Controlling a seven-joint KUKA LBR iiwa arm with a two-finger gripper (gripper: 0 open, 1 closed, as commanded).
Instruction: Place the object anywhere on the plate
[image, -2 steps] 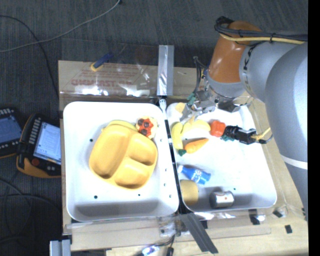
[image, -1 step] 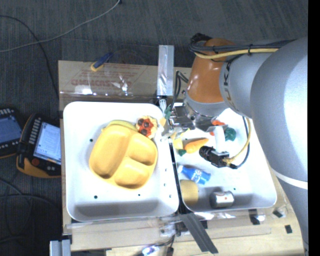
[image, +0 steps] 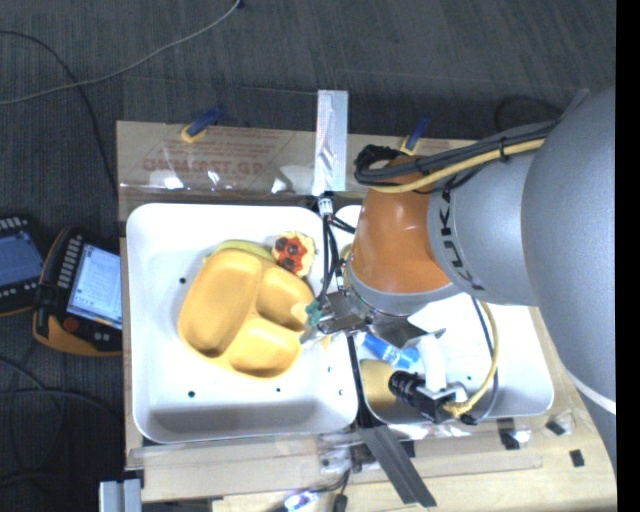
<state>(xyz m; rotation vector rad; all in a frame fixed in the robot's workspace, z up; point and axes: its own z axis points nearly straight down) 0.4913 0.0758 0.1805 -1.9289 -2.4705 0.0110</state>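
Pendant (image: 80, 290): an orange-edged handheld unit with a lit screen lies on the floor, left of the table (image: 140, 150).
Left bin (image: 150, 400): white and shallow, it carries the yellow plate (image: 240, 310), a lobed dish lying near its middle.
Small object (image: 291, 250): a red and orange piece with dark marks sits at the plate's upper right edge, touching it, up and to the left of the gripper.
Gripper (image: 318, 318): it hangs at the plate's right rim, over the wall between the bins; whether it is spread or closed I cannot tell.
Arm (image: 400, 250): the orange band and grey body cover most of the right bin (image: 520, 380).
Blue item (image: 385, 350): lies in the right bin, just below the wrist.
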